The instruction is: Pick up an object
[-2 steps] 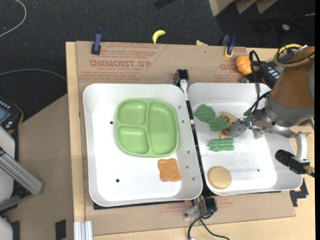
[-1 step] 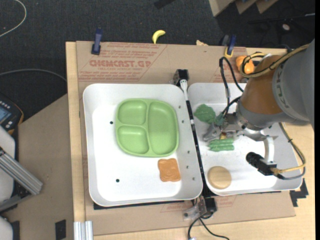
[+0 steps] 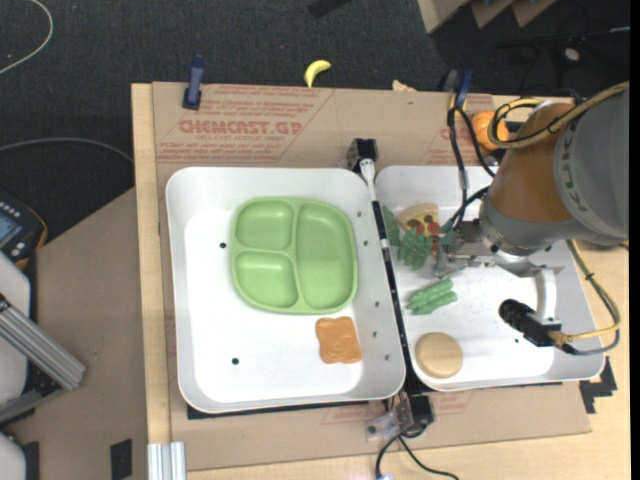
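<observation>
Landmark: I'm placing everything off the black divider strip (image 3: pixel 384 253) where the two bins meet.

Far left: bare dark floor with a white cable loop (image 3: pixel 30 28), plus a bit of grey metal frame (image 3: pixel 40 353) at the lower left, well away from the strip.

Bench: cardboard sheet (image 3: pixel 250 123) with red print under both bins, a blue clamp (image 3: pixel 193 83) on its back edge and a yellow banana-shaped thing (image 3: pixel 317 71) just behind that edge.

Left bin (image 3: pixel 190 268): left of the strip. A green divided plate (image 3: pixel 295 255) sits mid-bin, and an orange waffle-looking piece (image 3: pixel 339 339) lies just in front of the plate, close to the strip.

Right bin (image 3: pixel 480 368): right of the strip. Hard against the strip there's a green leafy toy (image 3: pixel 412 248), with a pale piece carrying red bits (image 3: pixel 422 218) just behind it. Another green leafy piece (image 3: pixel 432 297) lies a bit further front, and a tan round bun (image 3: pixel 438 355) sits near the front wall.

Gripper (image 3: pixel 450 251): down in the right bin, right beside the first leafy toy. From my seat I can't tell how the jaws stand, or whether anything is in them.

In the way: the grey arm (image 3: pixel 590 168) with its orange band (image 3: pixel 530 173) and black cables (image 3: pixel 460 158) covers the back right of the bin. A black cable plug (image 3: pixel 525 320) hangs over the bin floor right of the bun.
</observation>
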Available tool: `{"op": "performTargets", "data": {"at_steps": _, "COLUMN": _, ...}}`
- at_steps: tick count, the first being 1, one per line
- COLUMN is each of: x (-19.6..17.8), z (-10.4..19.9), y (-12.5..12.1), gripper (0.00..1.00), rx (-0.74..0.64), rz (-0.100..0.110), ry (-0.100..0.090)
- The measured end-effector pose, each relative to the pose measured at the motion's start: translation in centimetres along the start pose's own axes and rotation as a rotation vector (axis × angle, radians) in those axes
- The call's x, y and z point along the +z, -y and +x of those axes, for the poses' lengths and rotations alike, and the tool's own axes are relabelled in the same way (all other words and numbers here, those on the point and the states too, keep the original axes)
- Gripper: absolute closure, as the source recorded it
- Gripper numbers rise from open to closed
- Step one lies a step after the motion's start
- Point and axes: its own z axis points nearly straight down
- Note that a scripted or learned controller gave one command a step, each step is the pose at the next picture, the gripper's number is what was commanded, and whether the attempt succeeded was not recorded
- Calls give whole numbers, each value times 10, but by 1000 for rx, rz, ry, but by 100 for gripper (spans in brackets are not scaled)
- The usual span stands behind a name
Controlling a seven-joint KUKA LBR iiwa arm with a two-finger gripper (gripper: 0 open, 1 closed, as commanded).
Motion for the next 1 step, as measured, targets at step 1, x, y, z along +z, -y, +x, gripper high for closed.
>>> {"op": "performTargets", "data": {"at_steps": 1, "x": -95, "z": 84, "y": 0, "gripper": 100, "rx": -10, "rz": -9, "ry": -4}}
